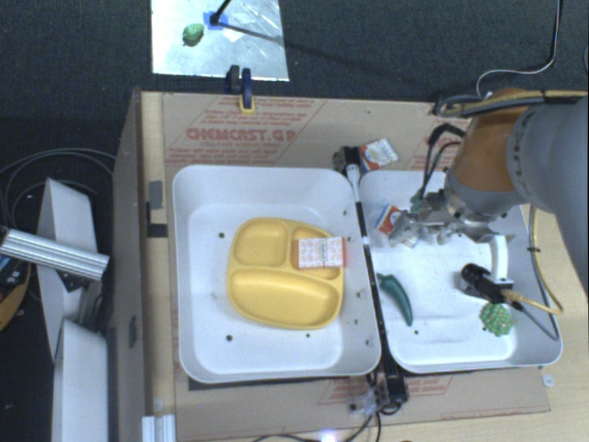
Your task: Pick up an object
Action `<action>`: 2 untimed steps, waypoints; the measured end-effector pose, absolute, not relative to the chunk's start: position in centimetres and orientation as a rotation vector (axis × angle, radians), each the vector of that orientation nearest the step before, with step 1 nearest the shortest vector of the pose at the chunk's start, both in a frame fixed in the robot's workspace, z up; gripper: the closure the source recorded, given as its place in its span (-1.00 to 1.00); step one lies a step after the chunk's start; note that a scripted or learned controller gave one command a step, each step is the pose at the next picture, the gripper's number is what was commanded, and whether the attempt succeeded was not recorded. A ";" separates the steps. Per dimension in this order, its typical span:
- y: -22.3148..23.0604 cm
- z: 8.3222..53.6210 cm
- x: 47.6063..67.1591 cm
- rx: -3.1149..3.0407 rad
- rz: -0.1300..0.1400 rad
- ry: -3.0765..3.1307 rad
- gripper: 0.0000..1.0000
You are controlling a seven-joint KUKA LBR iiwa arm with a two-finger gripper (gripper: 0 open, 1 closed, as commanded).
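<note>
Two bins are seen; in the right bin [442, 339] the hand [411, 230] is placed just beside a red-and-white packet [390, 217], and whether it is apart or together cannot be told. The flat packet could be nudged aside and missed.

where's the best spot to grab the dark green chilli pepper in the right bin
Take the dark green chilli pepper at its thicker middle, coming straight down from above and closing across its narrow width. It lies flat and slantwise in the right white bin, with bare floor either side.
</note>
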State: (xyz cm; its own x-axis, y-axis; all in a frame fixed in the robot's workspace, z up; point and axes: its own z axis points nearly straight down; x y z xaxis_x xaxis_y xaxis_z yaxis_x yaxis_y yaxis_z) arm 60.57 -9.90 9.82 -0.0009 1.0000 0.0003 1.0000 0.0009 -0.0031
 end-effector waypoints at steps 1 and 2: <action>-9.6 8.5 66.2 -2.218 -0.003 -2.227 -1.00; -10.2 8.5 66.8 -2.221 -0.004 -2.226 -1.00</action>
